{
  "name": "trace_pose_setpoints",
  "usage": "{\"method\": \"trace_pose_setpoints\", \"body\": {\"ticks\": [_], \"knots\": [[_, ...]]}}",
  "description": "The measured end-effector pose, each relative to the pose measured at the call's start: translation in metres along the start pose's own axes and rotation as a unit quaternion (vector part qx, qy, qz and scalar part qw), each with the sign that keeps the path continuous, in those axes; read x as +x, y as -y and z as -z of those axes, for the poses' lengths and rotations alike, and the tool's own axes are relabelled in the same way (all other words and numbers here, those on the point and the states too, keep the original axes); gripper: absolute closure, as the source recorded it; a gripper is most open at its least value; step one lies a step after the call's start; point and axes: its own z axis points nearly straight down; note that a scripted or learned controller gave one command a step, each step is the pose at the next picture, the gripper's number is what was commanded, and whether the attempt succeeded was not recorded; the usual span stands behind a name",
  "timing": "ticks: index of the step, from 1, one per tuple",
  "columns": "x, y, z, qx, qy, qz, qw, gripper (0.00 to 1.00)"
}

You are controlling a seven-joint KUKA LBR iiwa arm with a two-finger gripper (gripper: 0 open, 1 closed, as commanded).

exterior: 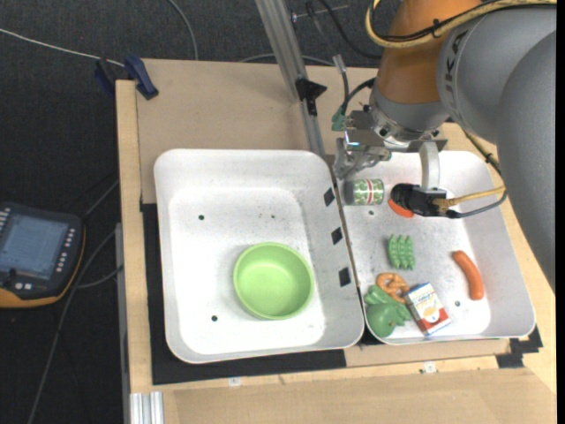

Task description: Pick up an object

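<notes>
The right bin [494,237] holds several small items. A small green-and-white can [365,191] lies on its side near the bin's far left corner. My gripper [351,164] hangs straight above that can, right at its upper edge; the wrist hides whether they touch. Lower in the bin are a green studded block [402,251], an orange sausage-shaped piece [469,274], a pretzel [391,283], a green leafy piece [382,314] and a small orange-and-white box [425,307]. A light green bowl [273,279] stands in the left bin [190,201].
A slanted metal post [287,51] rises behind the bins, close to the gripper's left. A black fitting with an orange-red part [413,200] sits just right of the can. A handheld pendant [35,253] lies off the bench at left.
</notes>
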Motion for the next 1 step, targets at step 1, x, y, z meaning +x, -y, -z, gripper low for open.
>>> {"method": "trace_pose_setpoints", "body": {"ticks": [1], "knots": [[0.0526, 0.0076, 0.0002, 0.000, 0.000, 0.000, 1.0000, 1.00]]}}
